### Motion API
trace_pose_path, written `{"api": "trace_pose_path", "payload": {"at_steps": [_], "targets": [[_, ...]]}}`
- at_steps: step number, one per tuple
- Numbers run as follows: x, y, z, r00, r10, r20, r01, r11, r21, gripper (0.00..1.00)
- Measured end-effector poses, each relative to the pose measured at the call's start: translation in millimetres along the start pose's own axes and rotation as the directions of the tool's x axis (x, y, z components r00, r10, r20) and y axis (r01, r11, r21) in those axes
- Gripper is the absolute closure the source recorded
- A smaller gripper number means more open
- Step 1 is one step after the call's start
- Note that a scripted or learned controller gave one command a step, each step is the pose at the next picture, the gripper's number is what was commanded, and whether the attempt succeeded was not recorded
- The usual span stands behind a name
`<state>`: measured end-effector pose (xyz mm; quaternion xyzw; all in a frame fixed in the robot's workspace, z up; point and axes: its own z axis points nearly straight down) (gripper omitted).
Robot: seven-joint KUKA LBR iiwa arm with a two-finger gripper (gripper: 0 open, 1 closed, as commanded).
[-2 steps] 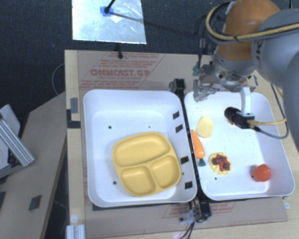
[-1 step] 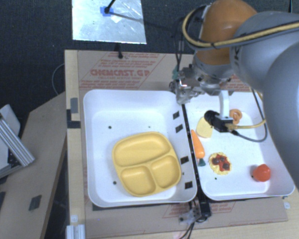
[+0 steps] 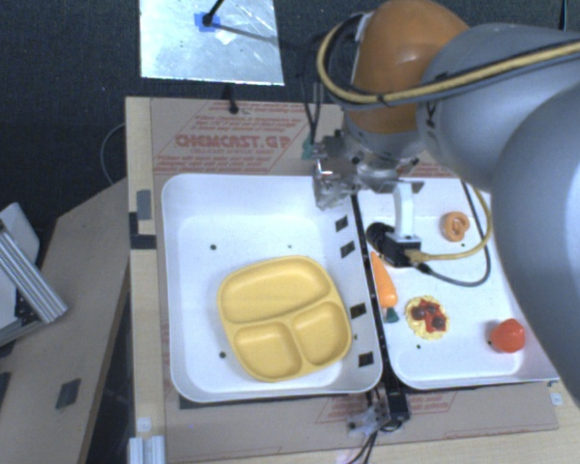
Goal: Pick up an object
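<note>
White left bin (image 3: 193,259) and right bin (image 3: 464,365) rest on our cardboard-covered desk (image 3: 222,138); dark floor (image 3: 48,56) lies beyond. Whether the hand (image 3: 333,187) grips, we cannot tell. An orange carrot (image 3: 384,280) lies in the right bin.

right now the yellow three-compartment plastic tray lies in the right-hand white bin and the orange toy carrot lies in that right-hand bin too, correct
Not quite. The camera view shows the yellow three-compartment plastic tray lying in the left-hand white bin, not the right-hand one. The orange toy carrot does lie in the right-hand white bin.
</note>
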<state>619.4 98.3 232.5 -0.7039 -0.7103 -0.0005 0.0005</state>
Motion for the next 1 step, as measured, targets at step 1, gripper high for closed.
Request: {"api": "trace_pose_path", "payload": {"at_steps": [1], "targets": [[-2.5,0.7,0.3,1.000,0.004,0.001,-0.004,1.000,-0.001,0.00]]}}
